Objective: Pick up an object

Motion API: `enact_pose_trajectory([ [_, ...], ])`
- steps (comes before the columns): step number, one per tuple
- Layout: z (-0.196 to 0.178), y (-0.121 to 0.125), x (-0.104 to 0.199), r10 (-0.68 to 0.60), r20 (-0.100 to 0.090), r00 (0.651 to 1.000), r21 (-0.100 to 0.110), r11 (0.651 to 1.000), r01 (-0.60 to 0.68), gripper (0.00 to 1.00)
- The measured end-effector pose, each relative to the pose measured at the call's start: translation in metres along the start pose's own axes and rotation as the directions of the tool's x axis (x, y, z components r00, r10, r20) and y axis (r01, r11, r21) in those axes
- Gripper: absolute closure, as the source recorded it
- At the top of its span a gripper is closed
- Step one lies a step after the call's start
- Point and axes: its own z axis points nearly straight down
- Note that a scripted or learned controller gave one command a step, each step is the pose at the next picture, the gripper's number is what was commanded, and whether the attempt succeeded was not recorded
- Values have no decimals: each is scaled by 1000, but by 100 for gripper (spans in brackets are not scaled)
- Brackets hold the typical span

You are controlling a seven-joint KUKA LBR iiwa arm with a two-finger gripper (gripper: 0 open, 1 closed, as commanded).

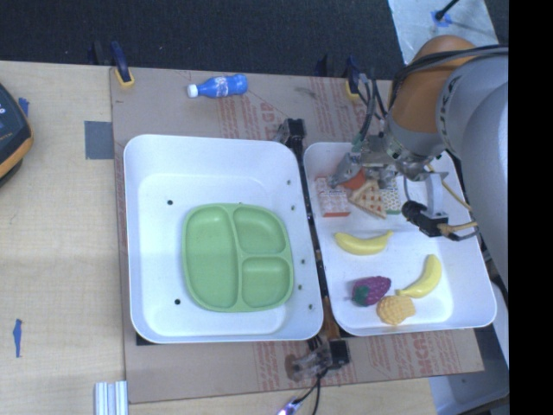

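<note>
A grey robot arm with an orange band above its wrist reaches in from the right side of the scene and bends down over the far part of the right bin (471,314). Its gripper (373,164) hangs low at the far left corner of that bin, pointing down into a small cluster of toys. Cables and metal parts crowd the wrist, so whether the fingers are spread or pressed together cannot be told, and nothing can be seen held between them.

Just under and beside the gripper lie a small reddish-orange piece (352,180), a waffle-like triangular toy (370,200) and a flat pinkish card or packet (331,201) to its left. These sit close together, touching or nearly so. Nearer the viewer in the same bin lies a yellow banana (362,243), on its side. Farther toward the near edge are a second banana (425,277), a dark purple bunch of grapes (371,290) and a yellow pineapple-like toy (396,309); the grapes and the pineapple toy lie just beside each other.

The left bin (147,171) holds a pale green divided plate (237,256) with three compartments, lying flat near its middle.

Beyond the bins, on the brown board, a small blue bottle (219,86) lies on its side. A dark device with an orange edge (10,132) sits at the far left of the bench.
</note>
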Motion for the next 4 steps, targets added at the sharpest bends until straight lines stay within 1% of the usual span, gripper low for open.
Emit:
enact_pose_trajectory([
  [1, -107, -2, -46, 4, 2, 1000, 3, 1000, -4, 0],
  [2, -10, -98, 2, 3, 0, 1000, 9, 1000, -3, 0],
  [3, 1, -56, 8, 2, 0, 1000, 8, 1000, -2, 0],
  [4, 6, -3, 5, 3, 0, 1000, 7, 1000, -3, 0],
])
